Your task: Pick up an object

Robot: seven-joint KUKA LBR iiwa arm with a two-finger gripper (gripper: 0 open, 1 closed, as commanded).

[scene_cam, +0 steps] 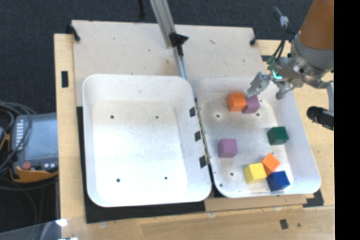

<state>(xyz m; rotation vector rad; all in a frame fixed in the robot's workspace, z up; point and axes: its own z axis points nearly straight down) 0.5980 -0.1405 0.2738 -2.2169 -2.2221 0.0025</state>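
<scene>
Two white bins are set on a wooden bench (135,42). In the right bin (298,149), an orange block (237,101) and purple block (252,104) are seen just below the gripper (260,85); its grasp cannot be told.

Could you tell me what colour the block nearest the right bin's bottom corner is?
Blue, seen in the camera view.

Seven small blocks (228,147) in right bin (298,143)
</scene>
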